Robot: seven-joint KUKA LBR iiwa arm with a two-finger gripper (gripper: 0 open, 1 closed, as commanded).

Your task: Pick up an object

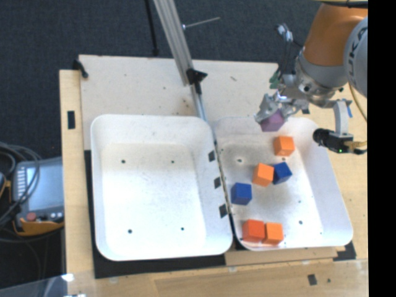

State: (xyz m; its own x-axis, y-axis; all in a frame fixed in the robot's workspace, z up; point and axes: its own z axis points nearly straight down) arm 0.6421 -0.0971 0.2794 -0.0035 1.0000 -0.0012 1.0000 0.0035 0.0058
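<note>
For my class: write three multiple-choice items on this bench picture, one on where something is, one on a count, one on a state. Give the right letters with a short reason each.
1. Where are the loose blocks?
A. in the right bin
B. in the left bin
C. on the floor

2. How many blue blocks lie in the bin?
A. none
B. two
C. five

3. What is the state of the purple block?
A. lying flat in the left bin
B. stacked on an orange block
C. between the gripper's fingers, lifted above the bin's far edge

Answers:
1. A: the orange blocks and blue blocks all lie in the right bin.
2. B: one blue block sits near the bin's left side, the other touches an orange block.
3. C: the purple block sits between the fingers of the gripper.
</note>
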